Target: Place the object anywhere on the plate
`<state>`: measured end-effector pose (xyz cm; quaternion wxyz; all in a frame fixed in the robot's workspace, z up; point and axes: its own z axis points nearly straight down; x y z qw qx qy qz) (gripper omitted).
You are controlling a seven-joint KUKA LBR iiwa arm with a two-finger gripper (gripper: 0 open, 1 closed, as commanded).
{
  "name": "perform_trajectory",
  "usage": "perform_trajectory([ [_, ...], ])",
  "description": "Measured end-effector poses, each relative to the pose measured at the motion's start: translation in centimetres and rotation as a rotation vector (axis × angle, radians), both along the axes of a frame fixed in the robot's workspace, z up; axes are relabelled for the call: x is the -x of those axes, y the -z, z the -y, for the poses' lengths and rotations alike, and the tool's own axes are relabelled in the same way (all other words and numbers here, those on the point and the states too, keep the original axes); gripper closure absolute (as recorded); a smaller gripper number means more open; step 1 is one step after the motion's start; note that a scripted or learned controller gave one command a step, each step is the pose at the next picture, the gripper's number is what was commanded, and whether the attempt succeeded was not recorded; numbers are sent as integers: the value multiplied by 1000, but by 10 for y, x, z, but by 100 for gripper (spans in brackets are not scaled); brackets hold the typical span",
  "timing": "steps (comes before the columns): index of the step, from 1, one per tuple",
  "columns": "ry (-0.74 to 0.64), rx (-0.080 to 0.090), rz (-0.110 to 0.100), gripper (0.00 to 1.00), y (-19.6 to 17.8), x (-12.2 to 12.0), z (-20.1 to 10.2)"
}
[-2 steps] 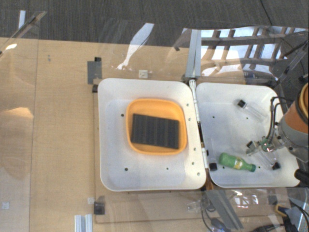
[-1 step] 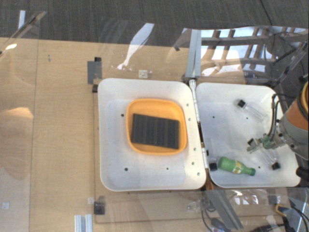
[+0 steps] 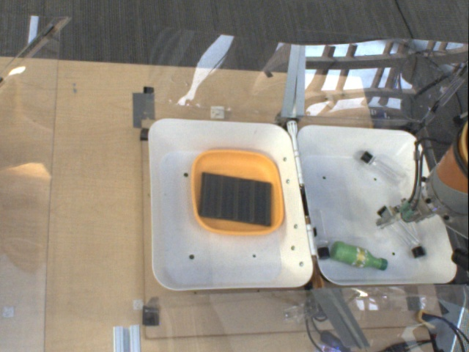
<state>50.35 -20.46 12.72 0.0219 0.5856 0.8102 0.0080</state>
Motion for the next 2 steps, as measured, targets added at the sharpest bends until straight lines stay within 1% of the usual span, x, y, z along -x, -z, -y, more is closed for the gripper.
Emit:
perform_trajectory([
  [1,-6,2,7,100,-11,-3,-1],
  [2,-141,-5,-33,100,30,13,-52],
])
